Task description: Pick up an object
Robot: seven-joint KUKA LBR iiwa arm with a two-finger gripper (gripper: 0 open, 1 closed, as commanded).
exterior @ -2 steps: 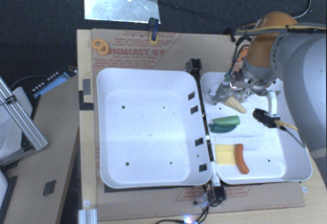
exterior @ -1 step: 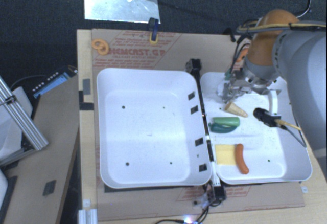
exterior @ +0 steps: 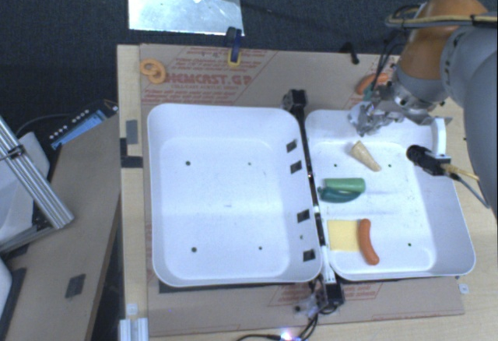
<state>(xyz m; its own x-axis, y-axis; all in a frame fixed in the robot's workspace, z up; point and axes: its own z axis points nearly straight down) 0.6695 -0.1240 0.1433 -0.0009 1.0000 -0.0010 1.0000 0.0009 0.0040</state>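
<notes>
Hovering over right bin (exterior: 459, 254) far edge w/ gripper (exterior: 370, 121), finger state unclear; nearest pick = cone (exterior: 366, 156), just toward near edge, long axis slanting far-left to near-right, green piece (exterior: 341, 189) beyond.

Two white bins (exterior: 226, 117) sit side by side. The right one holds four things: one pale cone (exterior: 365, 156), one green piece (exterior: 341, 189), one yellow square (exterior: 342, 235), and what looks like one orange sausage (exterior: 368, 241).
</notes>
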